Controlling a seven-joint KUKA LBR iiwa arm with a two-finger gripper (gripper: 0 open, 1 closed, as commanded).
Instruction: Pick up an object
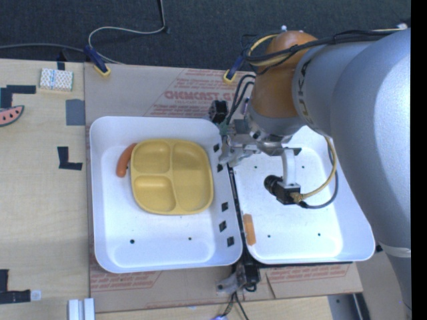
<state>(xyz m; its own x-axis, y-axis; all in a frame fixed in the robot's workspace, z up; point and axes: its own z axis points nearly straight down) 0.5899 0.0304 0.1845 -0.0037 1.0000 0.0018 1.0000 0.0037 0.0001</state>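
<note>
A yellow divided plate [172, 177] lies in the left bin [107, 245]. An orange sausage-shaped piece [123, 160] rests against the plate's left edge. A small orange piece [249, 229] lies in the right bin [327, 242], close to its left wall. My gripper [230, 149] hangs over the wall between the two bins, near their far end, just right of the plate's upper right corner. The wrist hides its tips, and I see nothing held in it.
The big grey arm covers the right bin's far and right side. Cardboard lies under both bins. On the bench at the left are black tape marks, a small white patterned block [56, 79] and a reddish slice [10, 115].
</note>
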